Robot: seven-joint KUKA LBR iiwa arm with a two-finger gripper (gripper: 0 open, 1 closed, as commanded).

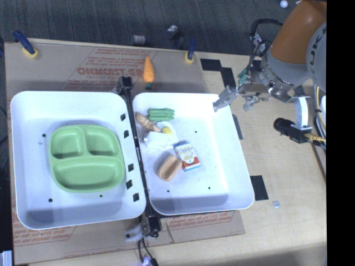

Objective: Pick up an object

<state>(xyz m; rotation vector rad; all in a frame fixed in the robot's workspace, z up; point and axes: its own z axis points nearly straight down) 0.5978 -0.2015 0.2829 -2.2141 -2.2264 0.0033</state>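
Observation:
The right bin (236, 165) holds a green ridged toy (161, 114), a tan pastry-like piece (145, 121), a fried egg (165, 131), a small red and blue carton (187, 155) and a brown bread roll (168, 168). My gripper (236, 100) hovers over the bin's far right corner, off to the right of these items. Its fingers (223, 101) are spread open with nothing between them. The nearest item is the green ridged toy, well to the gripper's left.
The left bin (28, 121) holds a green divided plate (86, 157). An orange carrot (148, 70) lies on the cardboard behind the bins. Blue clamps (25, 43) sit at the cardboard's far edge. Black tape marks dot the bench to the right.

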